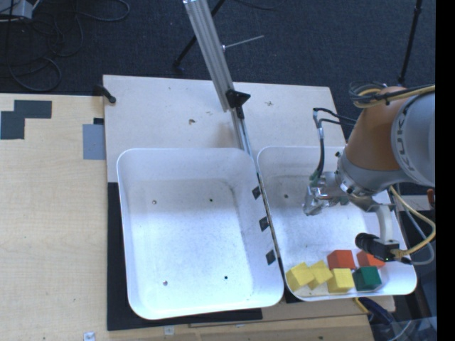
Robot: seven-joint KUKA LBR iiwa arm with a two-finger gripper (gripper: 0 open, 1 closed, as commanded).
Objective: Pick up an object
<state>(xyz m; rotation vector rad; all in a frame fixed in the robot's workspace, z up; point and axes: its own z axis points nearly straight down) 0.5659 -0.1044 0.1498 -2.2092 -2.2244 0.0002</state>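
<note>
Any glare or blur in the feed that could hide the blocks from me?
Camera view: the left bin floor is washed out by bright light; the blocks in the right bin read sharp and colourful; the gripper looks soft and small, its detail unclear.

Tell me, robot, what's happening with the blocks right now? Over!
Gripper over the right bin, above the blocks, nothing visibly held. Yellow blocks, orange block, green block clustered in that bin's near corner. Path looks unblocked.
</note>
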